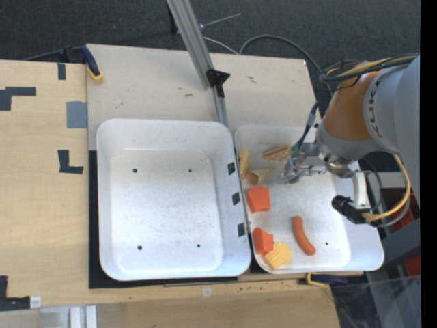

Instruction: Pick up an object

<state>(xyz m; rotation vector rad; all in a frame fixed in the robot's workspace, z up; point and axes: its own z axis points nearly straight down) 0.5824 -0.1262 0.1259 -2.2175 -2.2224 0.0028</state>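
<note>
The gripper (295, 171) hangs low in the right bin (355, 251), just right of a tan bread slice (276, 153); whether its jaws are clenched cannot be told. No writing is readable.

We're looking at a robotics lab: a plywood bench (41, 183) patched with tape marks is sitting on dark carpet (82, 12), an aluminium rail (191, 33) is rising beside two white bins (167, 132), and loose cables (273, 43) are trailing behind the industrial arm (372, 108).
</note>
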